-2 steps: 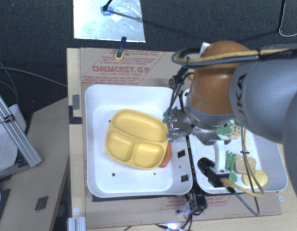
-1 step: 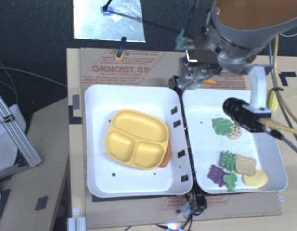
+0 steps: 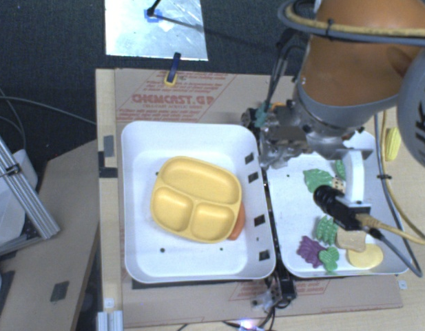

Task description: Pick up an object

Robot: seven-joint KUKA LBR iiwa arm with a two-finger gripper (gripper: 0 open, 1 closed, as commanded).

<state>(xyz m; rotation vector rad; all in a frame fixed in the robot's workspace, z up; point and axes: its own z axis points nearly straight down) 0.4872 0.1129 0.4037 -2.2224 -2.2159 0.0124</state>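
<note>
You've got a tan bench (image 3: 74, 185) running across the frame, with a cardboard sheet (image 3: 181, 98) printed in red letters laid flat on it. Two shallow white bins sit side by side on that cardboard: the left bin (image 3: 133, 205) around center frame, the right bin (image 3: 288, 205) touching it toward the lower right. A small blue and yellow clip (image 3: 173, 69) rests at the cardboard's top edge.

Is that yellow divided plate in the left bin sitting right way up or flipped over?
Right way up. The yellow divided plate shows its three hollow compartments facing the camera, and it lies flat on the left bin's floor.
</note>
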